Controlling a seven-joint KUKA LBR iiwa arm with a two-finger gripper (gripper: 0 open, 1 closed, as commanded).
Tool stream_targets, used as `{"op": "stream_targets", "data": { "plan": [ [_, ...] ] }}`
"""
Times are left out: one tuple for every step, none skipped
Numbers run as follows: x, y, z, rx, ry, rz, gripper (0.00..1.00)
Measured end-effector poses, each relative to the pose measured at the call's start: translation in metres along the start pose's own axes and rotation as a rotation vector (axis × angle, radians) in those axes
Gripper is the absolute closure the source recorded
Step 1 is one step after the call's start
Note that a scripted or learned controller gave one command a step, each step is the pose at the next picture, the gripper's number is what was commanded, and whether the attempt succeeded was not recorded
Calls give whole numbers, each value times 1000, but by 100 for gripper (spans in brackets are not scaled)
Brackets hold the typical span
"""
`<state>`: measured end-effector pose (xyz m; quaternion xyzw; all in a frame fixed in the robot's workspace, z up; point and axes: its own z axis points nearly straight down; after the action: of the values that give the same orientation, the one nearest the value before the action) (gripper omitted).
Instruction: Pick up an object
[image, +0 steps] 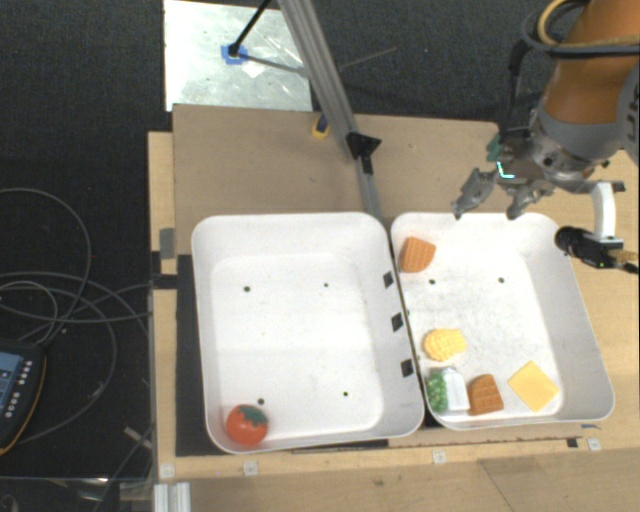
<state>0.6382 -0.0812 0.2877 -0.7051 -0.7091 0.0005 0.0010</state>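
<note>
no legible text or labels, handheld pendant (18, 385) screen at left perhaps lettered, too blurred
</note>
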Motion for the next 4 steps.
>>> {"op": "stream_targets", "data": {
  "plan": [
    [0, 1, -2, -3, 0, 0, 0],
    [-2, -7, 58, 2, 0, 5, 0],
    [-3, 2, 105, 1, -1, 5, 0],
    [-12, -3, 160, 1, -1, 5, 0]
  ]
}}
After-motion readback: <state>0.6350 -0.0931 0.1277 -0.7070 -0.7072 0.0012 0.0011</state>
